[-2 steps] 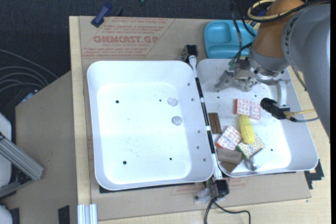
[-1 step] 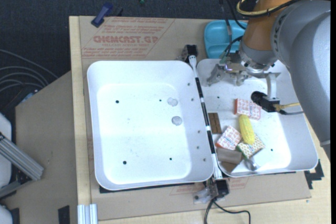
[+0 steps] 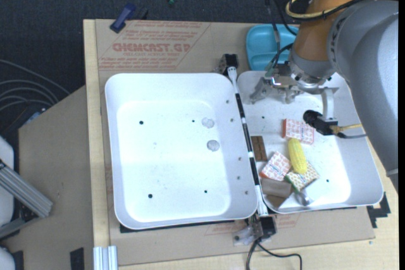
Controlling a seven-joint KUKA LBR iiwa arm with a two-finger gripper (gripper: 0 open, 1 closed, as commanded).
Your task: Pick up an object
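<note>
A: What lies nearest in the right bin [image 3: 354, 196]?
B: Brown block [image 3: 276, 191], then corn [image 3: 297, 157] among cartons.
A: And the gripper [image 3: 276, 86]?
B: At the far end, well apart from the corn; grip unclear. Centre over the corn before descending.

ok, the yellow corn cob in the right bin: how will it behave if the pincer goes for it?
The corn cob looks rounded and elongated, so it may roll sideways if nudged. Its glossy look suggests a light, stiff plastic toy, possibly slippery. It lies against the patterned packets, which could shift with it.
</note>
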